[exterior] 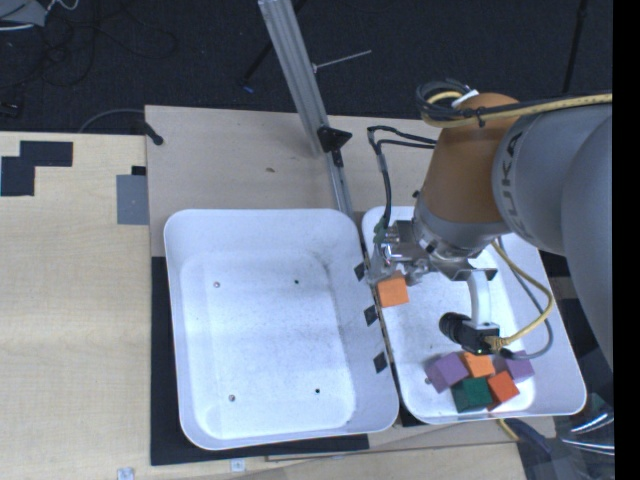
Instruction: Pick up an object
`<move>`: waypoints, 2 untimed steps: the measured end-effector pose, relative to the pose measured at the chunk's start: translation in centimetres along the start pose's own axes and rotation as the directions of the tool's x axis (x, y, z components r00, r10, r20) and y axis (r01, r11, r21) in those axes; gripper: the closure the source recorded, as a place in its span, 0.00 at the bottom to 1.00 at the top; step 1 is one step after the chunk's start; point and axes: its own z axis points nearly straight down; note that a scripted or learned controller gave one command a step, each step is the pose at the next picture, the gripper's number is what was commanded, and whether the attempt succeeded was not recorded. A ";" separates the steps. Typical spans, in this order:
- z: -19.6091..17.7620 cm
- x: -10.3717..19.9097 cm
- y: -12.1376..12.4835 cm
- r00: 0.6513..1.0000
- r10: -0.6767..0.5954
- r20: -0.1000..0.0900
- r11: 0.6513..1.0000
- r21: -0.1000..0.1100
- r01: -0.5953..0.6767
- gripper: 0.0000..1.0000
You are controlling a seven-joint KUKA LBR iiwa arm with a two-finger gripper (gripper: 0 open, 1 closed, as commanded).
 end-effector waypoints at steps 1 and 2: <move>-0.9 2.5 2.0 1.000 -0.014 -0.019 1.000 -0.025 0.014 1.00; -1.5 9.5 8.4 1.000 -0.020 -0.018 1.000 0.002 0.020 1.00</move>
